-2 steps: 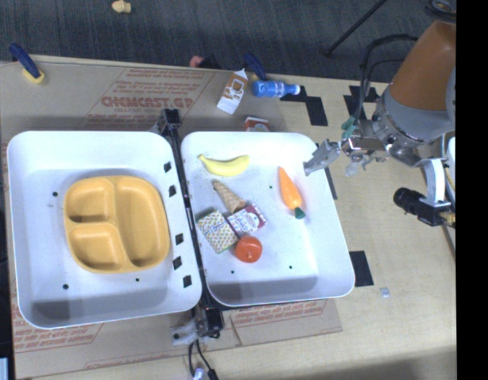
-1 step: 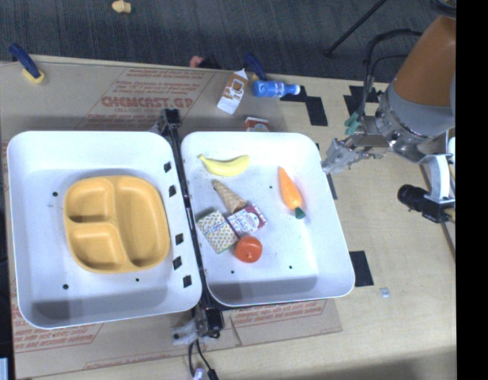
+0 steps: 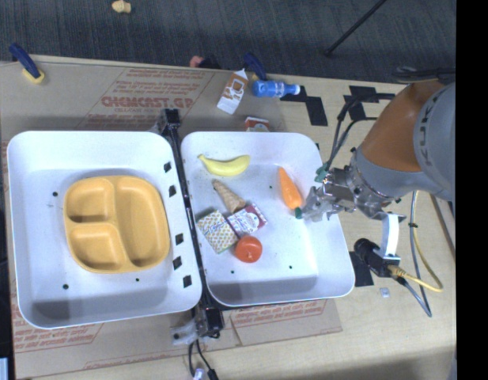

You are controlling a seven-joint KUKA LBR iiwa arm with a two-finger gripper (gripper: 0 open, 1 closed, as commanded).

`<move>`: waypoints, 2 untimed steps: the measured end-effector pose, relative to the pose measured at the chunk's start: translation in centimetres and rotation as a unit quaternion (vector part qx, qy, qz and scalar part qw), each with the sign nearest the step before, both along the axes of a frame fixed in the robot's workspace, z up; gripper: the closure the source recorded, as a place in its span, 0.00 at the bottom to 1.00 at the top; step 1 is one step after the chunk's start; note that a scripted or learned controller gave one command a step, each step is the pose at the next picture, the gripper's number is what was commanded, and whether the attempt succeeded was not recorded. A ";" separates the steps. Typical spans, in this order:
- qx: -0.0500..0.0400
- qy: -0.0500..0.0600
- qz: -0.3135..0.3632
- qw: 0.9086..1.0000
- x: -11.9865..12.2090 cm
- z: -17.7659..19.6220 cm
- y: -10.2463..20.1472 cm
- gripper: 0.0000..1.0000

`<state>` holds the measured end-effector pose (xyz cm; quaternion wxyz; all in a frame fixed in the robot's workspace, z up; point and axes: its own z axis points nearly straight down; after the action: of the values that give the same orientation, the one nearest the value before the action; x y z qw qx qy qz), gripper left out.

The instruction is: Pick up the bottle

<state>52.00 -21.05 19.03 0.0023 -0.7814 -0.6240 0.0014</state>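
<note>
A small blue bottle (image 3: pixel 270 89) with a white cap lies on its side on the cardboard behind the right bin (image 3: pixel 332 269), outside it. My gripper (image 3: pixel 311 206) hangs low over the right side of that bin, just right of an orange carrot (image 3: pixel 289 188). The bottle is well away from the gripper, up and to the left of it. Nothing shows in the gripper.
The right bin also holds a banana (image 3: pixel 225 165), an ice cream cone (image 3: pixel 228 195), a checked packet (image 3: pixel 217 231), a small red-and-white packet (image 3: pixel 248 218) and a red tomato (image 3: pixel 247 248). A yellow divided tray (image 3: pixel 115 221) sits in the left bin (image 3: pixel 32 158). A small carton (image 3: pixel 232 92) lies left of the bottle.
</note>
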 end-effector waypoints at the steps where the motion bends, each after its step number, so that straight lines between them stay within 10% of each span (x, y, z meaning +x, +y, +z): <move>1: 0.001 -0.001 0.242 0.970 -4.4 -4.0 3.3 1.00; 2: 0.000 -0.002 0.395 0.919 -4.3 1.4 -0.1 1.00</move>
<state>47.66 -21.13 20.43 0.0000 -0.4710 -0.8821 0.0005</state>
